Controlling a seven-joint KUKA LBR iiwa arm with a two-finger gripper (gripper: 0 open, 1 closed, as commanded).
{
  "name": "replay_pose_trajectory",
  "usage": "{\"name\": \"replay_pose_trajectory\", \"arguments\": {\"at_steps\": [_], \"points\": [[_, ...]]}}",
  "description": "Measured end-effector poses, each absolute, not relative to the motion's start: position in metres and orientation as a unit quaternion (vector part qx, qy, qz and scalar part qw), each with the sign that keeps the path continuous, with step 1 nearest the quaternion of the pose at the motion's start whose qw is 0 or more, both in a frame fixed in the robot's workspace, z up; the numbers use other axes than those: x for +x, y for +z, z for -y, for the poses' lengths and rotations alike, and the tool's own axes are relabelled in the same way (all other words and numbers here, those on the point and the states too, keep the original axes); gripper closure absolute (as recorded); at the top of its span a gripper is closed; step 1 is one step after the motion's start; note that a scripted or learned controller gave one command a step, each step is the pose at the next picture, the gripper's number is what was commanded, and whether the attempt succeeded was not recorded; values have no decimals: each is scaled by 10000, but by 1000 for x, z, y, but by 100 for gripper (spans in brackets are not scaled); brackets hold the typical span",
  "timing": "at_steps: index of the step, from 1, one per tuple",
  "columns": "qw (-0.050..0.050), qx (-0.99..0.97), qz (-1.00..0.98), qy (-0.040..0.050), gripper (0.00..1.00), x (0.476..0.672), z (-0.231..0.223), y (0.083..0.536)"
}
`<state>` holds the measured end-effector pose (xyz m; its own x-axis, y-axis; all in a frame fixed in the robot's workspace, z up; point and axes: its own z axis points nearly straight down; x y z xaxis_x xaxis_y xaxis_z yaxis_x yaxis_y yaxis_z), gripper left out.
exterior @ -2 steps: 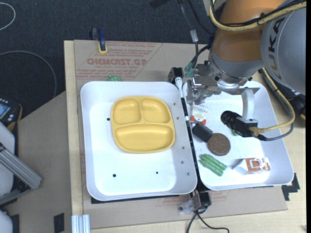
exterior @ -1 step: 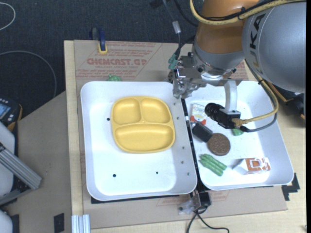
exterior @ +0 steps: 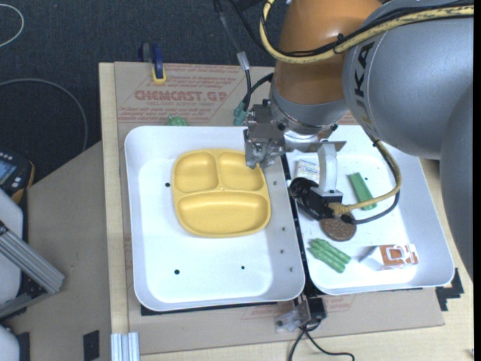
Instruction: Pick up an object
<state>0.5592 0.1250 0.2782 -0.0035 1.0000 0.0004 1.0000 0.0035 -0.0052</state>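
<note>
Right now claw (exterior: 257, 155) hangs over top-right rim of yellow divided plate (exterior: 221, 192), beside ridge between bins. Grip state: cannot tell, wrist blocks view; nothing seen held. Plate lies just left and below claw, long axis running left-right, in left bin (exterior: 150, 262). Right of claw, right bin (exterior: 421, 277) holds: green stick (exterior: 361, 188) one, green pod bundle (exterior: 330, 253) one, brown disc (exterior: 337, 228) one, orange-white packet (exterior: 394, 256) one. Plates: one. Plate likely nearest target.

Grey arm (exterior: 421, 66); orange band (exterior: 323, 21); yellow-and-black cables (exterior: 361, 36) looping; silver wrist block (exterior: 263, 134).
</note>
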Motion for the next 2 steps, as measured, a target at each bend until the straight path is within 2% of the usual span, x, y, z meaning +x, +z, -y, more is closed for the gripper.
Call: {"name": "replay_pose_trajectory", "arguments": {"at_steps": [1,2], "points": [[-25,-7090,7052,-27,100,522,-65,357],[26,-7099,7043,30,100,495,7,308]]}}
